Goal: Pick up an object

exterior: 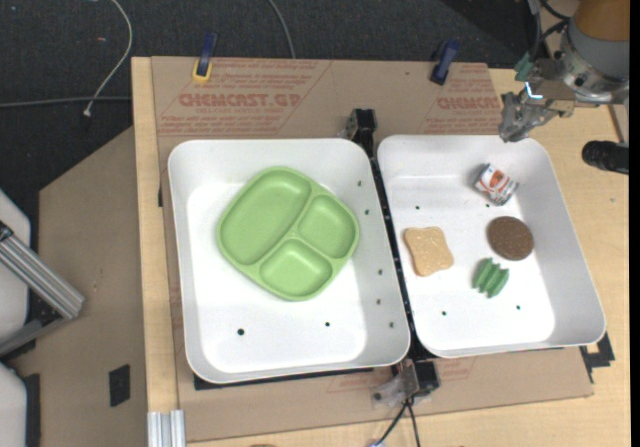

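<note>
In the right bin (560,330) lie a small red-and-white can (495,182), a brown round patty (510,237), a slice of toast (428,250) and a green pea pod (490,277). My gripper (515,125) hangs above the far edge of that bin, just beyond the can, with nothing visibly between its fingers. A green divided plate (288,232) rests in the left bin (200,325).
Two blue clamps (207,54) (444,62) hold the cardboard base at its far edge. A black bracket (361,124) sits between the bins at the back. Cables cross the dark floor at the top left.
</note>
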Robot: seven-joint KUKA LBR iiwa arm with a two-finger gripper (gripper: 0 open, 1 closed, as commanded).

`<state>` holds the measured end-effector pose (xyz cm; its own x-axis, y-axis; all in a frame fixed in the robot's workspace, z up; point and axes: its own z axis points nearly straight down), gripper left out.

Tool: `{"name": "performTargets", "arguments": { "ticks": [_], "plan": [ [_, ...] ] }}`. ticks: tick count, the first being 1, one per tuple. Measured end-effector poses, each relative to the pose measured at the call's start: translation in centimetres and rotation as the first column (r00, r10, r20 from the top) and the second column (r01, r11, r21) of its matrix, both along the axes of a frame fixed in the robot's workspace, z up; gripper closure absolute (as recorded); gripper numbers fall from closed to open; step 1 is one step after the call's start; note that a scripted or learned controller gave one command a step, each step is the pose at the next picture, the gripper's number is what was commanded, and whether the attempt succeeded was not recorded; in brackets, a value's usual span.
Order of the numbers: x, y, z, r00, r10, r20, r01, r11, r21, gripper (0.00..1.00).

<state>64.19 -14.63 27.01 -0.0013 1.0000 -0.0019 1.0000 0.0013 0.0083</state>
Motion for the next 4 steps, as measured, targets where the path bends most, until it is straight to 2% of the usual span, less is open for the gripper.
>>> {"name": "performTargets", "arguments": {
  "ticks": [1,2,3,4],
  "plan": [
    [-0.4,5.6,-1.7,1.000,0.005,-0.011,-0.004,1.000,0.005,1.00],
    [-1.8,10.3,-3.2,1.000,0.003,-0.012,-0.003,1.000,0.004,1.00],
    [-3.0,15.8,-2.6,1.000,0.005,-0.011,-0.005,1.000,0.005,1.00],
    [-4.0,21.2,-4.8,1.000,0.005,-0.013,-0.005,1.000,0.005,1.00]
  ]
}}
